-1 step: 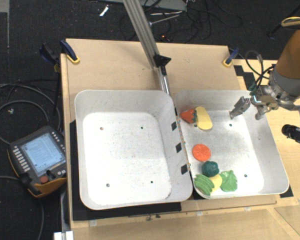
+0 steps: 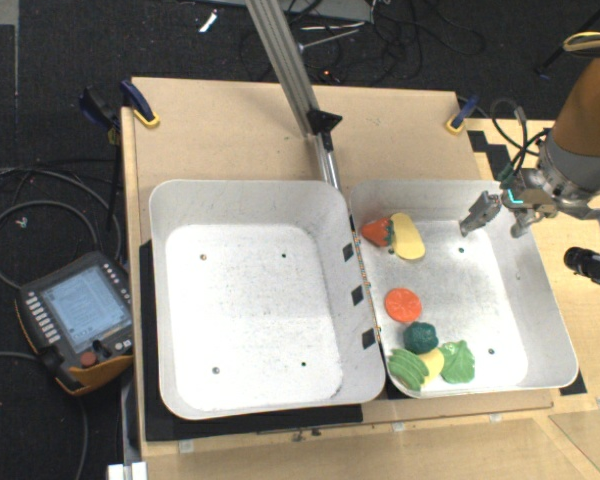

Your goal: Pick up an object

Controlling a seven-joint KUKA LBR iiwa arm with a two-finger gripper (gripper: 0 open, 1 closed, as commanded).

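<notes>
Right bin [image 2: 540,308] floor lay open on its right half; toys crowded its left wall: yellow piece [image 2: 408,238], orange disc [image 2: 403,304], green cluster [image 2: 432,360].

My arm [image 2: 585,118]: cut off by the right edge, so just the orange band and the wrist are in view.
Red toy [image 2: 377,231]: partly covered by the pale yellow piece [image 2: 408,237] lying against it; shape unclear.
Toy pile [image 2: 432,360]: dark teal, yellow and green pieces overlap, so their outlines cannot be told apart.
Handheld control unit [image 2: 75,318]: screen text too small to read.
Right bin [image 2: 540,298]: its far right rim runs under my wrist.
</notes>
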